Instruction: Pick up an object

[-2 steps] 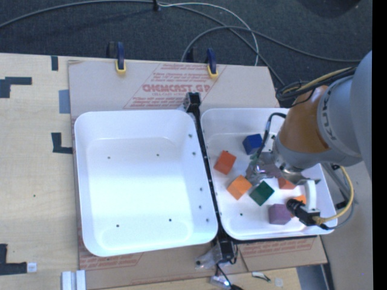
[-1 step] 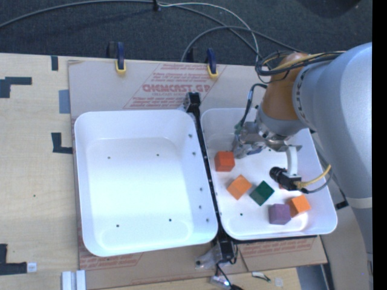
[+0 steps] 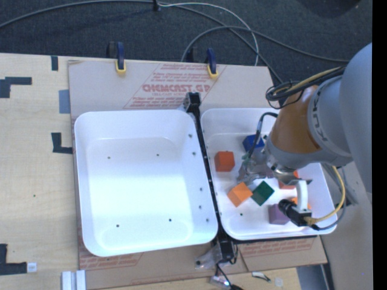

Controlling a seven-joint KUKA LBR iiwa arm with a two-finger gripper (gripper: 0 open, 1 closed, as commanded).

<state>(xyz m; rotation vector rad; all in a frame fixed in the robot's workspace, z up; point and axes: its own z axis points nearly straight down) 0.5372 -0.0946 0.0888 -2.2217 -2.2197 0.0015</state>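
Arm (image 3: 302,132) over right bin (image 3: 230,116), coloured blocks (image 3: 225,161)

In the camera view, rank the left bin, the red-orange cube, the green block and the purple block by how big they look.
1. left bin, by far the largest.
2. red-orange cube and green block: look about alike, so no ranking between them.
3. purple block: looks smallest, but the arm partly hides it, so unsure.

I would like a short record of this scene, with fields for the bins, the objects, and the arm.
left bin: white, shallow
right bin: white, holds the small blocks
objects: red-orange cube, orange block, green block, purple block, blue piece
arm: grey with orange band, reaches in from the right, over the right bin
hand: low among the blocks, beside the red-orange cube
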